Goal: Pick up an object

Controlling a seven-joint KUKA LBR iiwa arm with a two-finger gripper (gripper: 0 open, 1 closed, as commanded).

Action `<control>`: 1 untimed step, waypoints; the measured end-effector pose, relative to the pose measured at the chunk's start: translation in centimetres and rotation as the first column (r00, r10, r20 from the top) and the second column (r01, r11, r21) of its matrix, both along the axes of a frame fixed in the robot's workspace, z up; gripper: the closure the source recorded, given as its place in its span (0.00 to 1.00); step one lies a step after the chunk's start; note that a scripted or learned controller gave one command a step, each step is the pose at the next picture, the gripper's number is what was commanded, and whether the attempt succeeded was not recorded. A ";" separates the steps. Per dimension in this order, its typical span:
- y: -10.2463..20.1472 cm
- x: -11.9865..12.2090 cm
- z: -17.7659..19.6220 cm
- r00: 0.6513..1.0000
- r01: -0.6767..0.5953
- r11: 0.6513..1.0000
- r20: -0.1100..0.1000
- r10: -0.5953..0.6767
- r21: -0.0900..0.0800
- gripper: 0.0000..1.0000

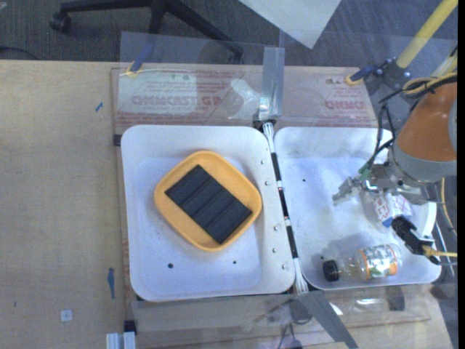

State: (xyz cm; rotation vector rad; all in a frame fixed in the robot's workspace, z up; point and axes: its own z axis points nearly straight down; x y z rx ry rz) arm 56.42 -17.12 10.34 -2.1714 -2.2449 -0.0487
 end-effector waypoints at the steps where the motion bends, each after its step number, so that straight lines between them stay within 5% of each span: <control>1: 3.5 2.1 -1.5 1.000 0.013 0.999 0.000 -0.013 -0.034 0.00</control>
